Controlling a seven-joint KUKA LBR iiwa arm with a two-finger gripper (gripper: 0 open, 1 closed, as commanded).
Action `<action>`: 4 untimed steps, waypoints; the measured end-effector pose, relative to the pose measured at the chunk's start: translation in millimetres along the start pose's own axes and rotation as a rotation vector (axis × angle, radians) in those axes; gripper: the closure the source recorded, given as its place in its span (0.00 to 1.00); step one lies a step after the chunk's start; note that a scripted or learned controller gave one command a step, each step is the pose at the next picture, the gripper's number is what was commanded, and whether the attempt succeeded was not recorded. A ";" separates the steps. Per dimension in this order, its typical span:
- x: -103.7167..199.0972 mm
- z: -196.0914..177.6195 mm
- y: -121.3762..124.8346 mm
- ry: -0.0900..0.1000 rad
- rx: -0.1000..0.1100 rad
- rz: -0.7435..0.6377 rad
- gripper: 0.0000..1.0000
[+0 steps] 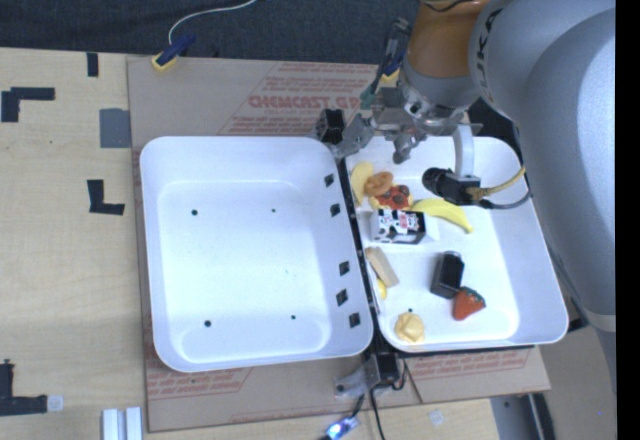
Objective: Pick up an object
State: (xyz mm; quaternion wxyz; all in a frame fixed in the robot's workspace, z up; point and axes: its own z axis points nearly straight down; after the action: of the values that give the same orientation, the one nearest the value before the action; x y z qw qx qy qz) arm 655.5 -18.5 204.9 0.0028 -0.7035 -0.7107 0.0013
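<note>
My gripper (393, 140) hangs over the back left corner of the right bin (500, 258), just above a cluster of small objects. Under it lie a pale yellow piece (359, 178) and an orange and red item (388, 193). A banana (446, 214) lies just to their right. A black and white box (400, 225) sits in front of the cluster. Further forward are a beige stick-shaped item (382, 268), a black block (447, 273), a red strawberry (468, 304) and a small yellow item (410, 327). Nothing is visibly held.
The left bin (240, 258) stands beside the right one, with their walls meeting along a line of black clips (345, 268). The grey arm (560, 78) covers the right bin's back right side. Both bins rest on a cardboard sheet (230, 98).
</note>
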 end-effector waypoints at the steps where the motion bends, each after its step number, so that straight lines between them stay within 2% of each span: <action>1: -5.6 -13.5 0.3 -0.001 -0.004 0.007 1.00; 2: 72.8 23.5 12.9 -0.001 -0.001 0.002 1.00; 3: 157.5 -149.0 14.6 0.004 -0.024 -0.002 1.00; 4: 237.2 -64.8 12.4 -0.003 0.003 0.002 1.00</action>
State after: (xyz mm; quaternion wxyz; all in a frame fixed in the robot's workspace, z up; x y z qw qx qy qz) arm 665.9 218.7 270.2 0.0029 -0.7040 -0.7102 0.0032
